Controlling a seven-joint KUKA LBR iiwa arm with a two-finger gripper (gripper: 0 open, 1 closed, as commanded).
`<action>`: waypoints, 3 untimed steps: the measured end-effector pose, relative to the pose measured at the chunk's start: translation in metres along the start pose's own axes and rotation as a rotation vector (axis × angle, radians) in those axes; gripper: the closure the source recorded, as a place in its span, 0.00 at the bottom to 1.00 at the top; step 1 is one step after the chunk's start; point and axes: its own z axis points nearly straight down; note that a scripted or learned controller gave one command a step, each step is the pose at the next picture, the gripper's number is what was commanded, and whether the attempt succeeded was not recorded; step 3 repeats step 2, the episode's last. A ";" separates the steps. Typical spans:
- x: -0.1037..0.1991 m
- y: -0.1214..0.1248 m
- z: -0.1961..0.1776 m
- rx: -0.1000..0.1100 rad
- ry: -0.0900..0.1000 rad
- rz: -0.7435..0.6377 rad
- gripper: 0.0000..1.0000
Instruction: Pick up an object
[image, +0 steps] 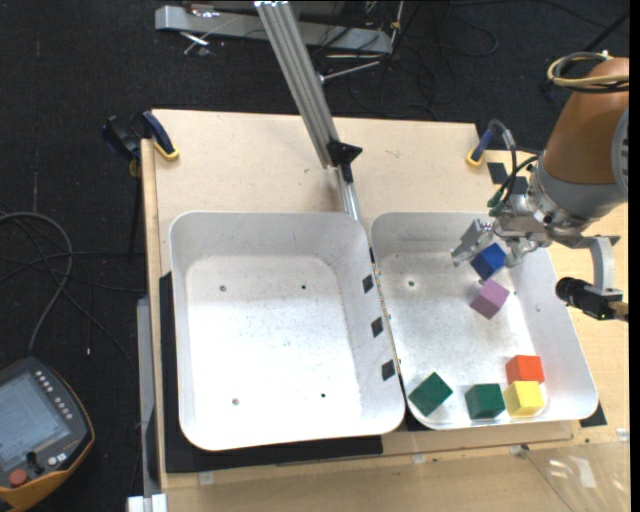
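My gripper (490, 250) hangs over the back part of the right bin (565, 330), at the end of the arm with the orange band. A blue block (489, 262) sits between its two grey fingers (466, 246), and the gripper is shut on it. Just in front of it a purple block (490, 299) lies on the bin floor, apart from the blue one. Along the bin's front edge lie a dark green block (431, 392), a second green block (485, 401), a yellow block (524, 398) and an orange-red block (524, 368).
The left bin (265, 330) stands beside the right one, with their raised rims meeting at the middle (378, 320). A slanted metal pole (305, 85) crosses the back of the bench. Blue and yellow clamps (155, 135) grip the bench's back corners.
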 end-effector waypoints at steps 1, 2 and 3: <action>-0.073 -0.014 0.123 0.001 -0.003 0.005 0.00; -0.082 0.052 0.127 -0.008 -0.003 -0.004 0.00; -0.082 0.052 0.127 -0.008 -0.003 -0.004 0.00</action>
